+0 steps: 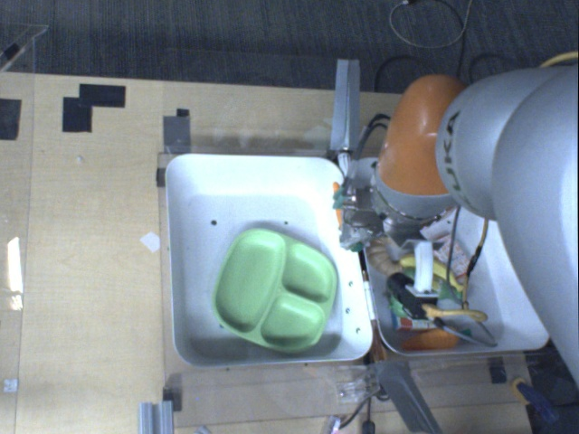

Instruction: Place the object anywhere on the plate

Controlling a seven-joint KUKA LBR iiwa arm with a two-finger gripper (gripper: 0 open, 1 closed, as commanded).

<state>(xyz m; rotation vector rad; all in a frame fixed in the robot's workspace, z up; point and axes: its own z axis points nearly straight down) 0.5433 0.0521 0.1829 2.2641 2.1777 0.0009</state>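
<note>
A green three-part plate (276, 289) lies in the left bin (194, 197). The hand (355, 229) hovers over the right bin's (516, 328) clutter beside the dividing edge; its state is unclear.

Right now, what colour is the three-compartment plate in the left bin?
Light green divided plastic plate; the overhead camera view shows it.
</note>
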